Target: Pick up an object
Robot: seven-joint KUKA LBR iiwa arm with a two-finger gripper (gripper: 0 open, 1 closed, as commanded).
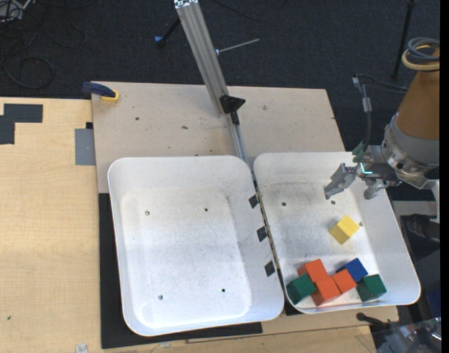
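The end effector (355,182) hovers with its fingers apart and nothing between them over the right bin (407,259), near its far right corner, probably to descend on the yellow block (344,229) lying just below it.

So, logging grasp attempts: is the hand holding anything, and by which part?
Nothing is held. The hand hangs open above the right bin, apart from the yellow block.

A slanted aluminium rail (207,57) is seen rising from the wooden bench (40,219) behind 2 white bins (182,245). A blue-and-yellow clamp (101,90) is fixed at the board's far left corner. Black cables (18,65) lie on the dark carpet.
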